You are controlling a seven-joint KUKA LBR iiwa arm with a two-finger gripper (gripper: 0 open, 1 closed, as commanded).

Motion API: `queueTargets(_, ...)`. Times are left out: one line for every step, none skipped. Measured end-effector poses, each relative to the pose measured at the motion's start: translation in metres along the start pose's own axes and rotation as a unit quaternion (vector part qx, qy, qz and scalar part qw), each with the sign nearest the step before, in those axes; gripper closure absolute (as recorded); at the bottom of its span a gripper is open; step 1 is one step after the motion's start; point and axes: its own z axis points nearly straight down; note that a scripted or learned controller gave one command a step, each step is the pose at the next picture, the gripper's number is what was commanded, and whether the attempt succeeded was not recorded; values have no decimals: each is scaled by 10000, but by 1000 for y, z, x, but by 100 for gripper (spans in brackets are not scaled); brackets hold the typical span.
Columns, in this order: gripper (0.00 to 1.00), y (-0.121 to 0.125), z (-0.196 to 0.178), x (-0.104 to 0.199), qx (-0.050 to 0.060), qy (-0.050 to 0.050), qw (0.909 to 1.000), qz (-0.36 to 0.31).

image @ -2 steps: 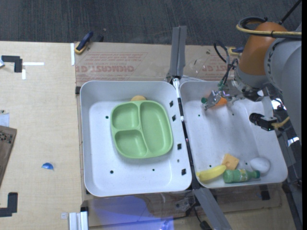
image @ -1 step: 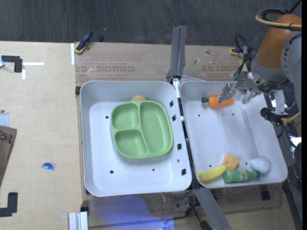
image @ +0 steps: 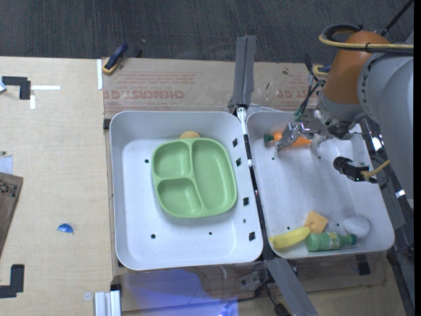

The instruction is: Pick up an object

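The right bin (image: 309, 176) is the place to start from. At its near edge lie a yellow banana (image: 290, 238) and a green bottle (image: 329, 241) on its side, end to end. Just behind them sits a small yellow-orange block (image: 316, 221), touching the banana's tip. A pale round thing (image: 356, 226) rests near the bottle's cap, by the bin's right wall.

To the left of the right bin, just beside it, is the left bin (image: 131, 196). A green plate (image: 195, 177) with three sections lies in its middle. A small orange thing (image: 189, 135) peeks out from behind the plate's far rim.

Farther back in the right bin, near its far left corner, is an orange carrot-like toy (image: 289, 137) with a green end. The gripper (image: 287, 139) is down right at this toy, and I cannot tell how wide its pincer is or whether it has the toy. The grey arm (image: 388, 84) rises from there, over the bin's far right side.
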Motion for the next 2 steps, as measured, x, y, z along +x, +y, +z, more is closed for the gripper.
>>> queueTargets(0, -1, 1, 21, 12, -4, 9989, 467)
queueTargets(0, -1, 2, 24, 17, -5, 9982, 606)
